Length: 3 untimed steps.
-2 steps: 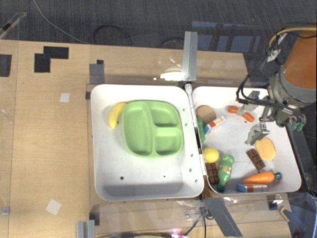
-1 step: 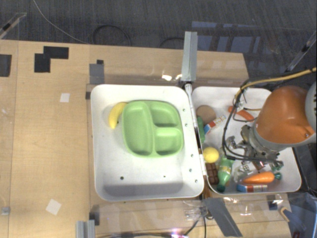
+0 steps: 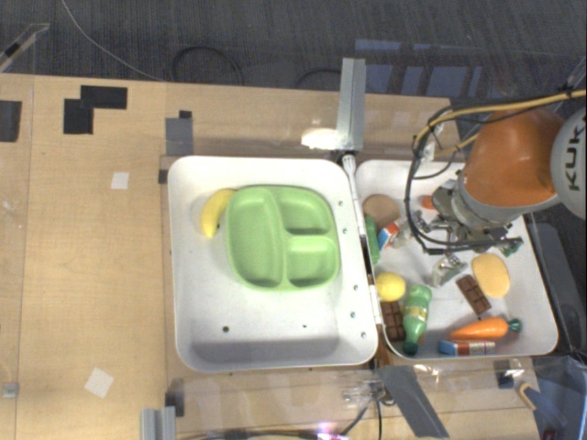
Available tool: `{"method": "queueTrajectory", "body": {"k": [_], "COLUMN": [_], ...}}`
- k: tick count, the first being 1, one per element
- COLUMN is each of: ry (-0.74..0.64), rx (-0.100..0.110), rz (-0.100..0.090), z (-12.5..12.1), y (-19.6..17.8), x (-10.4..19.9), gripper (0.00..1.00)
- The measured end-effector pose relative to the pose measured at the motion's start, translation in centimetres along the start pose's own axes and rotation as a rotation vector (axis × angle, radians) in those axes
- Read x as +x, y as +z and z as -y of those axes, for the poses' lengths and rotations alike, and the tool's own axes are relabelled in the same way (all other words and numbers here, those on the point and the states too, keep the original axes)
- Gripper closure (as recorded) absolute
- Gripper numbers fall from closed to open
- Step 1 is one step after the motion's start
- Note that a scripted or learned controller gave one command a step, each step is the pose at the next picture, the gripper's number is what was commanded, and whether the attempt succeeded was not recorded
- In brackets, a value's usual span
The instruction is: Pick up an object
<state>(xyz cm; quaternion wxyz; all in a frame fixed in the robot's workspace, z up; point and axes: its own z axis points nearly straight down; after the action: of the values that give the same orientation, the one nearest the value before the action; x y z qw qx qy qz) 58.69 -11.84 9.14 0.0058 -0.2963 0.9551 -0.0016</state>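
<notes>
Carrot (image 3: 481, 329) in right bin (image 3: 547, 337), "KU" on arm (image 3: 571, 165)

Two bins are set side by side. In the left bin (image 3: 197, 337) a divided tray (image 3: 280, 236) is placed, with a banana (image 3: 215, 212) touching its left edge. In the right bin (image 3: 541, 333) a lemon (image 3: 391, 287), bottle (image 3: 415, 314) and carrot (image 3: 481, 329) are placed.

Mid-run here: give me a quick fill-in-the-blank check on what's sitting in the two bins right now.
1. The green divided tray lies in the ____ bin.
2. The yellow banana rests against the tray's ____ edge.
3. The carrot in the right bin is coloured ____.
4. The green bottle lies just below the ____ lemon.

Missing words: left; left; orange; yellow
</notes>
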Motion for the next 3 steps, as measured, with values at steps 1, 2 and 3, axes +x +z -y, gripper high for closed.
{"method": "queueTrajectory", "body": {"k": [1, 2, 3], "ry": [0.102, -0.006, -0.012], "rx": [0.003, 0.005, 0.004], "rz": [0.004, 0.000, 0.002], "z": [1.1, 6.7, 5.3], "y": [0.1, -6.3, 0.1], "x": [3.4, 5.8, 2.4], "gripper": [0.00, 0.00, 0.00]}}
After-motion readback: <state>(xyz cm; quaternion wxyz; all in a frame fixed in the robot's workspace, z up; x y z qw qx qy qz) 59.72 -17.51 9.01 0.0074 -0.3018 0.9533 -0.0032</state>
